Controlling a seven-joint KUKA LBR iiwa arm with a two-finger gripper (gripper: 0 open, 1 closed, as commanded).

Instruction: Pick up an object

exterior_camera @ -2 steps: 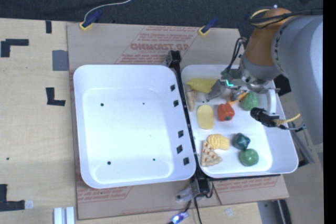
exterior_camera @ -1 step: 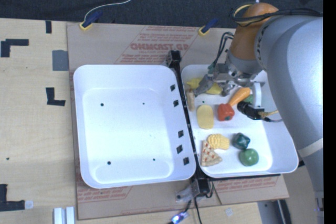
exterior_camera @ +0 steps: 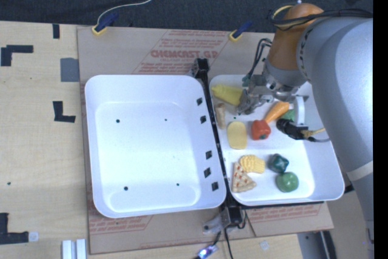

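Because every pickable item lies in the right bin (exterior_camera: pixel 330 182), the gripper (exterior_camera: pixel 250 101) hangs low there beside the yellow piece (exterior_camera: pixel 227 94). Whether its claw is apart or together cannot be told.

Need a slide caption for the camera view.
KUKA arm's gripper lowered into the right bin among toy food, near a yellow piece.
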